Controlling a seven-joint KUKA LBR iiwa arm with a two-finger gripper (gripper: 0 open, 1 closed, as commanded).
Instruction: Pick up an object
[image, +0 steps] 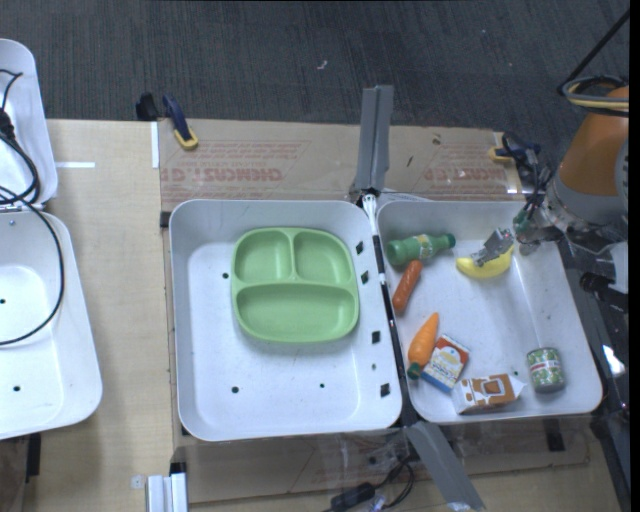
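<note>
Two shallow white bins sit side by side on the bench. The left bin (200, 330) holds a green divided plate (295, 284), lying flat toward its upper middle. The right bin (560, 330) carries the loose items. The grey arm (590, 170) with its orange band comes in from the right edge and bends down over the right bin's upper right corner.

Its gripper (497, 243) hangs just above the yellow banana (485, 264), which lies near the bin's top wall; from here I cannot tell whether the fingers are apart or together, or whether they touch the fruit.

Left of the banana a green bottle (421, 246) lies on its side, with a sausage (405, 286) slanting just below it by the left wall. Lower down, a carrot (423, 340) rests beside a small snack box (446, 364). Near the front wall lie a little carton (489, 392) and, to its right, a green can (545, 368).
</note>
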